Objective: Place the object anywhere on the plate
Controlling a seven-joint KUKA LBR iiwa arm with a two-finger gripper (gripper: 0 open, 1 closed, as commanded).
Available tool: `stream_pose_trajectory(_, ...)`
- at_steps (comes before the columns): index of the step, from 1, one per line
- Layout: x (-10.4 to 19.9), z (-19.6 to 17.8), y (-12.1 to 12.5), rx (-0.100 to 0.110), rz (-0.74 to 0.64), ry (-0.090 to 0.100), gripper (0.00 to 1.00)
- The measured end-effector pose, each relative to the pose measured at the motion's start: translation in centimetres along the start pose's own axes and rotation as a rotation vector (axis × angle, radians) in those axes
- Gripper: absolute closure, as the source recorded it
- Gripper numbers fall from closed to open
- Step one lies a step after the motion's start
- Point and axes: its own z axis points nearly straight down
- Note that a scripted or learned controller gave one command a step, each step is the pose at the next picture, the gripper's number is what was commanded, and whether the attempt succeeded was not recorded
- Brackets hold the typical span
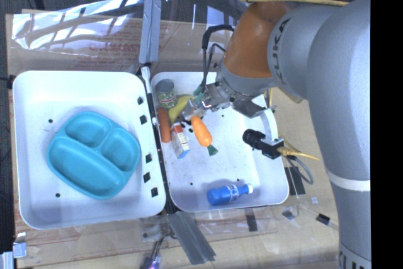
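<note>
Carrot (201, 130): orange, green stub at its lower end, lying tilted in the upper-left part of the right bin (267, 189). Its upper end sits directly under the gripper (200, 107); the picture does not let me tell whether the fingers are apart, together, or clamped on the carrot.

Close neighbours, all crowded against the right bin's left wall: small red-and-white carton (180, 140) just left of the carrot; orange-red sausage-like piece (164, 125) beside the carton, along the wall; yellow item (179, 104) partly under the gripper; grey-lidded can (165, 93) at the upper-left corner.

Blue bottle (228, 193) with white cap lies on its side near the bin's lower edge, well apart from the carrot. Open white floor between the bottle and the cluster, and toward the bin's right wall.

Plate (94, 152): blue, three compartments, in the middle of the left bin (38, 91). Bare white floor rings it on all sides. The divider between the two bins (153, 154) stands between carrot and plate.

The arm (302, 41) overhangs the right bin's upper-right corner.
</note>
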Motion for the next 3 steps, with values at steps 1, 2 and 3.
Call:
stream_pose_trajectory(1, 9.1, 0.1, -0.6, 0.004, -0.189, 0.001, 1.0)
stream_pose_trajectory(2, 15.6, 0.1, 0.6, 0.001, -0.259, 0.0, 1.0)
stream_pose_trajectory(3, 15.5, 0.1, 0.6, 0.001, -0.258, 0.0, 0.0)
